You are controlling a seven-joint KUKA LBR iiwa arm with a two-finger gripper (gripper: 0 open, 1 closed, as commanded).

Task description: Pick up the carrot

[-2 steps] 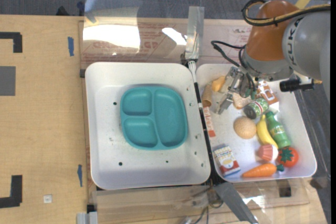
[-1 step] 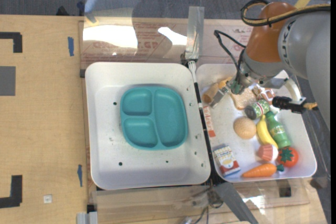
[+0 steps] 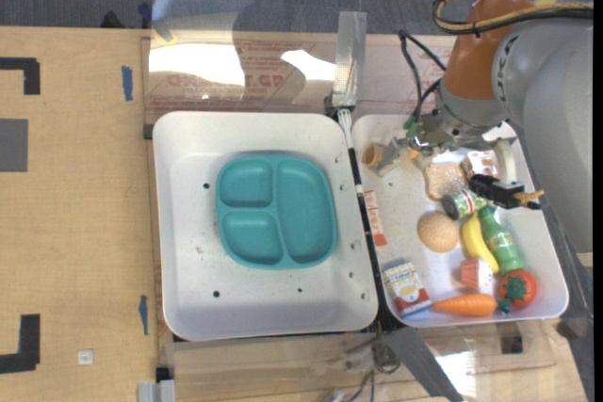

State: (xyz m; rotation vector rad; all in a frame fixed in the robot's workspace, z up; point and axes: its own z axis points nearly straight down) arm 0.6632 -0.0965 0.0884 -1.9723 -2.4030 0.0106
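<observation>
End effector [image 3: 407, 144] hovers at the right bin's [image 3: 551, 311] far end, grip state impossible to tell. Carrot [image 3: 464, 304] lies at that bin's near edge, just beside the tomato [image 3: 517, 288].

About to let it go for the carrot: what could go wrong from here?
The carrot lies against the right bin's near wall, so a finger may hit the rim. The tomato and small carton crowd its ends and could get grabbed or knocked. The gripper sits at the far end, with toys in between.
</observation>
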